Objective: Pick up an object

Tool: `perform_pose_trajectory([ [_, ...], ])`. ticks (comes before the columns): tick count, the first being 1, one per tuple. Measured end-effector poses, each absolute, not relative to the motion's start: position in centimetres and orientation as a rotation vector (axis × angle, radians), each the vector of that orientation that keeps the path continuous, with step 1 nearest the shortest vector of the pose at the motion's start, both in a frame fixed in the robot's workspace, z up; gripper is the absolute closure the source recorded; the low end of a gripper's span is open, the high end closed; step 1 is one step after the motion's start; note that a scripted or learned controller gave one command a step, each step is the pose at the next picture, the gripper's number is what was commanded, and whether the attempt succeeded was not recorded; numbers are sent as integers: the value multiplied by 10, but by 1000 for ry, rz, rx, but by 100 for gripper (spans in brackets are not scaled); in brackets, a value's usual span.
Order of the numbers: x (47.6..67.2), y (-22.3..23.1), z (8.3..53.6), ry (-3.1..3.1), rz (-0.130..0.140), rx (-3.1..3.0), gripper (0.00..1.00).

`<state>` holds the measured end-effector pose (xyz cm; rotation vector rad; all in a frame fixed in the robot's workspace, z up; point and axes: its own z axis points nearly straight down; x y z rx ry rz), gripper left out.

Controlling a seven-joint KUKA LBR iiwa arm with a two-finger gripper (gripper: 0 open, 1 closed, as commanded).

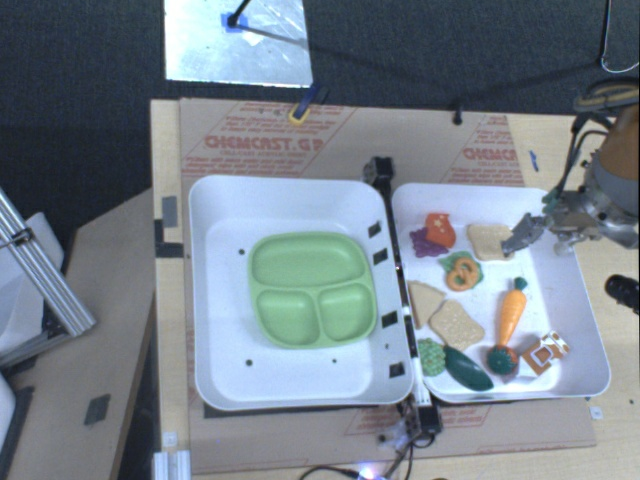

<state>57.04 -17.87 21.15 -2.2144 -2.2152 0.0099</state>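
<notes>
The right-hand bin (590, 308) holds all the loose toy food, and none of it sits between the gripper's fingers. Near the bin's far edge lies a slice of toast (487, 240), closest of the items to the gripper (523, 236), whose grey fingers point down-left over the bin's far right part; whether the jaws are open or closed cannot be made out from this angle, and nothing is seen held in them. Left of the toast, toward the bin's far left corner, a red piece (440, 229) rests against a purple bunch of grapes (427, 245). Just nearer lies an orange and green ring-shaped piece (462, 271). An orange carrot (511, 311) with a green top lies lengthwise in the bin's middle right, its tip toward a dark red item (501, 359) near the near edge. Two more bread slices (442, 310) sit along the bin's left wall, one overlapping the other. At the near left corner there is a small green broccoli (431, 354) with a dark green vegetable (467, 368) beside it, and toward the near right corner an orange and white block (545, 351). The left-hand bin (215, 228) carries a light green divided plate (310, 288) with three compartments, set about in its middle. Both bins rest on a cardboard sheet (262, 133) on the bench.
</notes>
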Motion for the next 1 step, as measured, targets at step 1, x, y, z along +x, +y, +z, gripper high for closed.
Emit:
perform_pose_trajectory([
  [1,573,-178,219,-2226,-1,-2219,0],
])
